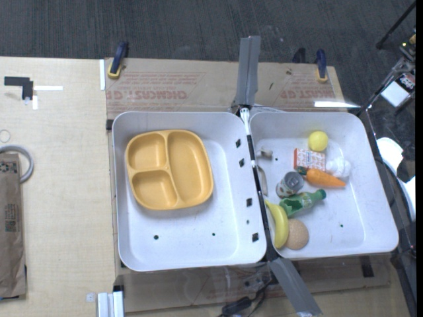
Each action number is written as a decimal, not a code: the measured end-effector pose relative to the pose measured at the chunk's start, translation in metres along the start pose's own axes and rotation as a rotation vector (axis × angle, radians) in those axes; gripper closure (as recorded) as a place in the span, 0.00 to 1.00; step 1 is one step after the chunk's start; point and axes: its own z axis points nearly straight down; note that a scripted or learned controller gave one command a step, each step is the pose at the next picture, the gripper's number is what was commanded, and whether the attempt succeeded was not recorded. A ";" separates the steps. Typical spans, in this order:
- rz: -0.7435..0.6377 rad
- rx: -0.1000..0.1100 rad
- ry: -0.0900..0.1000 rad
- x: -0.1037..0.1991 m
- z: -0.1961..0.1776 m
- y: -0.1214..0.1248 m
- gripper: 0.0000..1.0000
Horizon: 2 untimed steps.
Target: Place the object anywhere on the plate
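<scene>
Pincer opening and load cannot be told. The pick is judged not yet begun: carrot (325, 178), bottle (303, 202), banana (278, 223) and ball (318, 140) are clustered in the right bin (350, 224); the plate (170, 170) lies bare in the left bin (192, 238). One must be grasped, then carried across.

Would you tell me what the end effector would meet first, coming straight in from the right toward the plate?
Probably the carrot in the right bin, before the plate; travelling height is unclear, so it might pass above.
</scene>
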 end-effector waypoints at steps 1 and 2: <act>-0.006 0.004 -0.008 0.001 -0.005 -0.001 1.00; -0.012 0.008 -0.017 0.002 -0.009 -0.002 1.00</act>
